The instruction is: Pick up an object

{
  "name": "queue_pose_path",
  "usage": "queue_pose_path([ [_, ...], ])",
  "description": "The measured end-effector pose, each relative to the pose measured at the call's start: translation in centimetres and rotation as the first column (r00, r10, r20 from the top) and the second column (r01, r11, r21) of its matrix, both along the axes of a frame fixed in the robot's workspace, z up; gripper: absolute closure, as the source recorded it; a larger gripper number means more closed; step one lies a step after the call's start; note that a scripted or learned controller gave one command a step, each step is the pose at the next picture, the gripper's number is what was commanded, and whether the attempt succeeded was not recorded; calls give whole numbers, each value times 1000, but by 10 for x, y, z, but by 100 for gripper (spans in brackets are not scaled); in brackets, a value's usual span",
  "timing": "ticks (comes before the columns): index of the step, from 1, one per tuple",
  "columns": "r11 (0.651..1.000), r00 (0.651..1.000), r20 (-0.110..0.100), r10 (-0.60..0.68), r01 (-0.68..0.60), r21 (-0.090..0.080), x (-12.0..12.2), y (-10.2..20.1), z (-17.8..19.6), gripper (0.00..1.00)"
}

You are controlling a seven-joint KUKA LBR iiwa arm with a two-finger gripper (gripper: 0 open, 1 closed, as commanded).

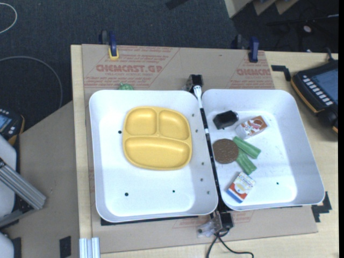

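Two shallow white bins sit side by side on the surface [161,63].

Left bin [107,198]: one yellow compartment tray [157,137], three sections, lying flat toward the far half.

Right bin [301,160]: five loose items clustered at its left side.
- Black block [225,119], far left; looks rigid, small, light. Likely best candidate: grip across its short sides.
- Red-and-white packet [252,126], just right of the block; probably crinkly and slick, thin to pinch.
- Brown disc [226,151], lying flat beside the dividing wall; low profile, hard to get fingers under.
- Green pieces [247,153], two elongated shapes touching the disc's right edge, one angled toward the near side; likely light, possibly soft; take across the narrow width.
- Small red-and-white carton [241,187], nearest item, tilted; light, stiff card, graspable across its width.

End effector: state cannot be told from this view.
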State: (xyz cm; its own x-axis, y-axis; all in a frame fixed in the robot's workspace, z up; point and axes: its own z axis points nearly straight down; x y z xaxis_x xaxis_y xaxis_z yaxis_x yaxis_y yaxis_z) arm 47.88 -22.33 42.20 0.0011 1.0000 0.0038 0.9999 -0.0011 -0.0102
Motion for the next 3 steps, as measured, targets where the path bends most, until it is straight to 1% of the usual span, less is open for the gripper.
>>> queue_pose_path([
  [1, 1000, 1000, 26, 3, -2, -12, 1, 1, 121, 100],
  [2, 1000, 1000, 0, 0, 0, 0, 5, 0, 6, 100],
  [3, 1000, 1000, 21, 2, -2, -10, 1, -1, 95, 100],
])
